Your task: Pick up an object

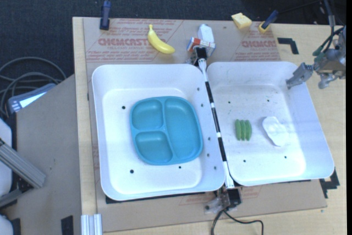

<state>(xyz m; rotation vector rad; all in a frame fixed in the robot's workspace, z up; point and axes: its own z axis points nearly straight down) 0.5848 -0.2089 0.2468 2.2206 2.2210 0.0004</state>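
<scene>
**Camera view: targets lie down-left of the gripper**

At the frame's right edge the gripper hangs over the right bin, at its upper right corner; whether its jaws are parted cannot be told. The green pod-like object and white crumpled object lie lower left of it, mid-bin, the green one's long axis running up-down.

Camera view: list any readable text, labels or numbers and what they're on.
"CHEMCAST": red print on the board, upper left, partly covered by the banana.
Same red print, upper right: too blurred to read.
Smaller lines under both: too small to read.
Small carton above the bins: markings unreadable.
</scene>
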